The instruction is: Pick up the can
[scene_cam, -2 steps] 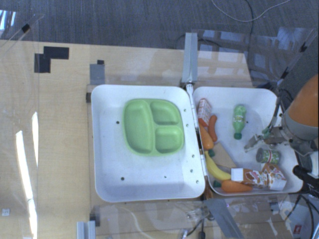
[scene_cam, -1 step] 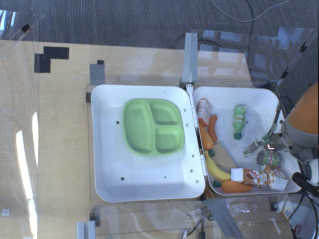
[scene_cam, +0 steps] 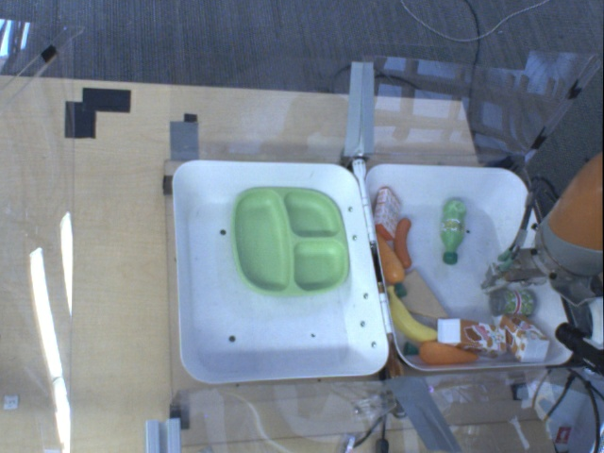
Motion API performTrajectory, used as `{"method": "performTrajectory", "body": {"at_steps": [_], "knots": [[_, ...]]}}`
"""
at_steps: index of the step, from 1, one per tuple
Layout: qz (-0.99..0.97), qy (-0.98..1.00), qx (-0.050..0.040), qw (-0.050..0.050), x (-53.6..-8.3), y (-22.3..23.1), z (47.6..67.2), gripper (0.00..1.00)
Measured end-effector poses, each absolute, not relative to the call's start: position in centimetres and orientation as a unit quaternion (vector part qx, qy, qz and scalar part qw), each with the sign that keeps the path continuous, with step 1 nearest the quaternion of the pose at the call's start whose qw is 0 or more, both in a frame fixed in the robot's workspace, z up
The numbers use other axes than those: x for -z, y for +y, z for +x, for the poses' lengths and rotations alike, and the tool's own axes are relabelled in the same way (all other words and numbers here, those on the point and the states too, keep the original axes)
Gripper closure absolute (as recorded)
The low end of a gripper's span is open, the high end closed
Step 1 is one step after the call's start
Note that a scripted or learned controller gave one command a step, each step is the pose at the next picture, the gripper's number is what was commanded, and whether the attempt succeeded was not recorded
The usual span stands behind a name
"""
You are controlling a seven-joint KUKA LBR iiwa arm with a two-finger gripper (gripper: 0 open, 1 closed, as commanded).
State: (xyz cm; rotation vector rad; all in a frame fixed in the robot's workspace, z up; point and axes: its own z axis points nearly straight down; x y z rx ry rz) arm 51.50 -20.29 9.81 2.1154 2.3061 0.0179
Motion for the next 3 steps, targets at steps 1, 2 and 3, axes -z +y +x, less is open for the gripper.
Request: {"method": "performTrajectory", "body": {"at_steps": [1, 2, 3], "knots": [[0.676, 0.737, -0.0054, 0.006, -9.79, -20.31, 51.47, 0.0], [0.675, 0.738, -0.0061, 0.006, -10.66, -20.2, 51.61, 1.0], [0.675, 0.738, -0.006, 0.006, -10.67, -20.22, 51.6, 0.0]]}}
